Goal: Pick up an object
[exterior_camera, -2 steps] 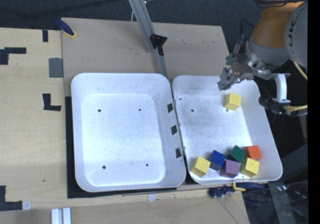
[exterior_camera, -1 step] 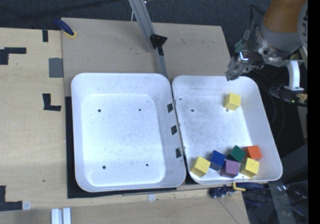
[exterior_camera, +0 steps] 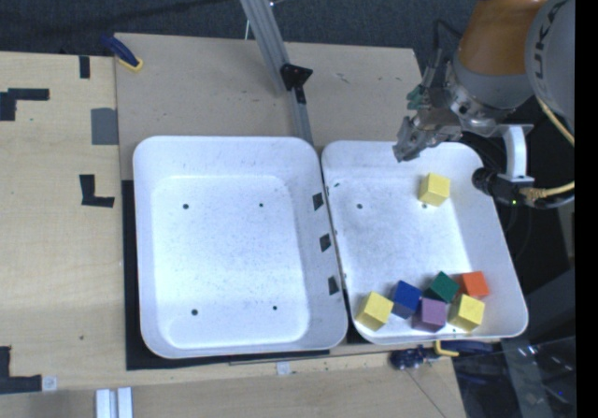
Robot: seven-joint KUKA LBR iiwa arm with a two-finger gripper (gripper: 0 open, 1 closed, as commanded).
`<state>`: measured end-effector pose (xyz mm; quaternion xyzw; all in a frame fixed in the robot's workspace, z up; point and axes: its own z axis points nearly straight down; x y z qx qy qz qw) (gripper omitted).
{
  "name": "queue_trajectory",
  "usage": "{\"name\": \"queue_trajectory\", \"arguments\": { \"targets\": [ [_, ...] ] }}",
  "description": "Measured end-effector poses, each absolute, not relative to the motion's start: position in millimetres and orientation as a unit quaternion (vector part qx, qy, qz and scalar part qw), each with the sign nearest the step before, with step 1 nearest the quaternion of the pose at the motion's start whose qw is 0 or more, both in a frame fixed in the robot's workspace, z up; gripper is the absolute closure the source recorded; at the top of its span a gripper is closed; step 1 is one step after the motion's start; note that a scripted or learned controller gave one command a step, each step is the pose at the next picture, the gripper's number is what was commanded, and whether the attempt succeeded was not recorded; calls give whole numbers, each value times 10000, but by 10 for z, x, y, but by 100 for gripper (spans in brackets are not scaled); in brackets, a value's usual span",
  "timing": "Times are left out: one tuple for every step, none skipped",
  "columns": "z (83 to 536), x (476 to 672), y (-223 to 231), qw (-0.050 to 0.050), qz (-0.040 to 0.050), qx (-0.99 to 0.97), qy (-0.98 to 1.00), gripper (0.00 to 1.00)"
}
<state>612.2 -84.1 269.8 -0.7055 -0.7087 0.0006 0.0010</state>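
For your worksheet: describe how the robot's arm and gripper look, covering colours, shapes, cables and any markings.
The arm is grey and rounded, with a bulbous orange band above the wrist and dark lettering on its grey shell. Thin yellow and black cables loop over the orange part. The small two-finger gripper is dark grey metal, with a white bracket beside it.

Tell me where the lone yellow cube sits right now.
The lone yellow cube lies in the right bin, near its far edge, just below the pincer and apart from the cluster of cubes at the near edge.

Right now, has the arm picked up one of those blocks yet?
Not yet. The gripper hangs over the right bin's far edge with no block in it. The nearest yellow block lies alone on the bin floor. Reaching, gripping and lifting all remain.
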Motion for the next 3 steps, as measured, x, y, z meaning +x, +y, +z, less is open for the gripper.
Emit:
{"name": "queue_trajectory", "arguments": {
  "targets": [
    [2699,5995,-401,11,3,-7053,-7089,100],
    [2707,5896,151,14,1,-7045,-7097,100],
    [2606,5787,757,17,6,-7043,-7099,100]
  ]
}}
